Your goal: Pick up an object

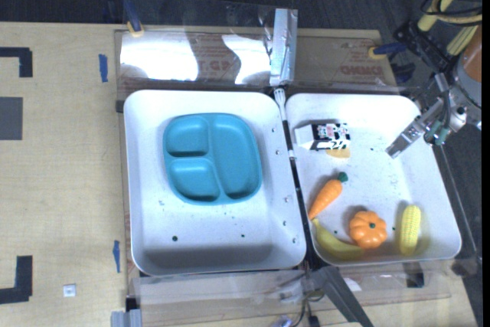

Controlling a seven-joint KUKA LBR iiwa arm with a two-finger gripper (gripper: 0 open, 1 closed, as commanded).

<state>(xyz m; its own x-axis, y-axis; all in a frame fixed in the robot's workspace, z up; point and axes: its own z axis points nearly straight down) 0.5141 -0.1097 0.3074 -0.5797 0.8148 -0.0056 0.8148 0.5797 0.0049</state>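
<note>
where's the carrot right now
The carrot lies in the right bin near its left wall, tilted with its green top up-right, just above the banana and left of the small pumpkin.

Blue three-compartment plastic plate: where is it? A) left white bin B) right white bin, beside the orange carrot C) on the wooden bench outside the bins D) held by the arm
A: the blue three-compartment plastic plate lies flat in the left white bin; the orange toy carrot is in the right white bin.
</note>
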